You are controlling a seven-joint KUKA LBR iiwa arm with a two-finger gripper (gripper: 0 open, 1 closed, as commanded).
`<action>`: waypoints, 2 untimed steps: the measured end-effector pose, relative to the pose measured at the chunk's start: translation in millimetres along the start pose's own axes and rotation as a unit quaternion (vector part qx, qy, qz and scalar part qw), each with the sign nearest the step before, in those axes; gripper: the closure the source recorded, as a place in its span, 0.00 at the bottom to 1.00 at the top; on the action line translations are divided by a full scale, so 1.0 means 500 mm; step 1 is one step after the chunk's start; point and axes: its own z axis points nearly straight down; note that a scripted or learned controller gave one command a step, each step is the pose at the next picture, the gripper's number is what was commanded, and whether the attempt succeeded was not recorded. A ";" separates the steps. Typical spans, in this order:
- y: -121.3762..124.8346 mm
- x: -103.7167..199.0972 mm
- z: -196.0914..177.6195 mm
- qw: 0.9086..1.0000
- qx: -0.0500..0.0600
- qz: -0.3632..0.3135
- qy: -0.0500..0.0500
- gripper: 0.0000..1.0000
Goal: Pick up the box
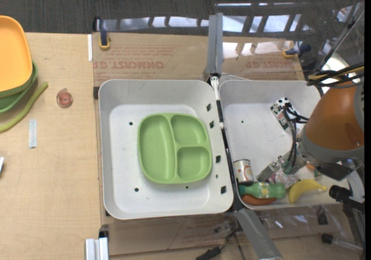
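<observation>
**Box not yet lifted; pick outstanding**

The box [282, 177], as I judge it the small green packet, lies low in the right bin [255, 108] at lower right of frame, touching the banana [304, 189], a can [242, 170] nearby. My arm [339, 122] leans in from the right edge, wrist low over that clutter. My jaws [285, 165]: state cannot be told. Nothing is raised.

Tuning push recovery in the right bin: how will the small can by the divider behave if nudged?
The small can looks round-sided, so it probably rolls if it's lying down; its pose is hard to read. Crowded by the orange toy and the bin wall, it may stop quickly. Likely stiff.
</observation>
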 end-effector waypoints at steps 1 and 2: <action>0.000 -0.002 -0.017 1.000 0.000 0.002 0.000 1.00; -0.032 -0.058 0.001 0.993 0.001 0.121 0.000 1.00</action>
